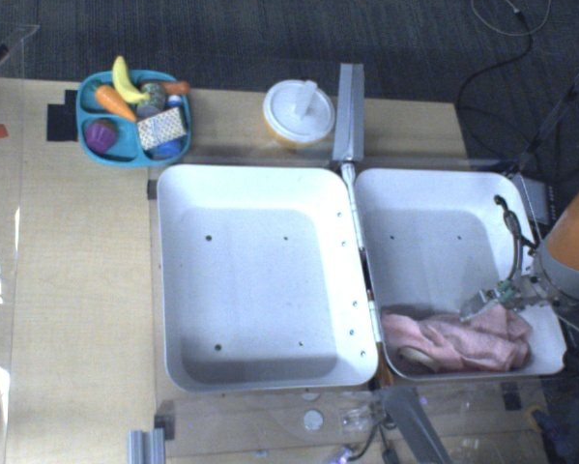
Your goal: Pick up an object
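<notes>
The pink cloth (460, 341) lies crumpled at the near edge of the right bin (424, 220), just below and beside the tool (489, 301). The tool is low over the cloth's right part, seemingly touching it; open or closed, I cannot tell. To its left is the other bin (255, 269). Farther, beyond the bins on the tabletop (67, 288), stand a white lidded cup (299, 111) and a blue tray (132, 116) of toy food.

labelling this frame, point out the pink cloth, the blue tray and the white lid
pink cloth (458, 341), camera view, middle of the crumpled fabric
blue tray (88, 153), camera view, lower left rim
white lid (299, 111), camera view, centre of its top
</notes>
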{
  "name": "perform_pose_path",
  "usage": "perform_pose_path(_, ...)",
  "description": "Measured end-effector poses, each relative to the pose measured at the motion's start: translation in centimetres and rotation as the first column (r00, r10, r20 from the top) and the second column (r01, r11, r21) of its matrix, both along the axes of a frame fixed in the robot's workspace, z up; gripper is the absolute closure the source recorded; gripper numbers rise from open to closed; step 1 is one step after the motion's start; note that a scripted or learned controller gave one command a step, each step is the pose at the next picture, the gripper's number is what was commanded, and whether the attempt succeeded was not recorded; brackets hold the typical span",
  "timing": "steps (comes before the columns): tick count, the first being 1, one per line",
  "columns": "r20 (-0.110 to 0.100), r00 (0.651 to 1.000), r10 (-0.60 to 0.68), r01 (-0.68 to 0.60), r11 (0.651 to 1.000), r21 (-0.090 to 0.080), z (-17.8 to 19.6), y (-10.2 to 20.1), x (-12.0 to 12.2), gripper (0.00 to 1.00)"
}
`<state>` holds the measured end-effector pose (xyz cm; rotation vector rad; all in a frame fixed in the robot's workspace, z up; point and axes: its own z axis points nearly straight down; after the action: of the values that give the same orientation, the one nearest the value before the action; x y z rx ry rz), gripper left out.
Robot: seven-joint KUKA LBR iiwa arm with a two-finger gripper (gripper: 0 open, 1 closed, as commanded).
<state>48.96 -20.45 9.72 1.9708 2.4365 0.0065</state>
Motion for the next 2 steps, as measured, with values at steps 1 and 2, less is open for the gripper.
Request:
perform_pose_path(1,-0.003,1.000,-0.009,0.009,1.000,0.000,4.6,-0.1,-0.1,0.00)
perform_pose_path(2,0.005,0.996,0.087,-0.087,0.996,-0.003,-0.6,1.5,0.2,0.00)
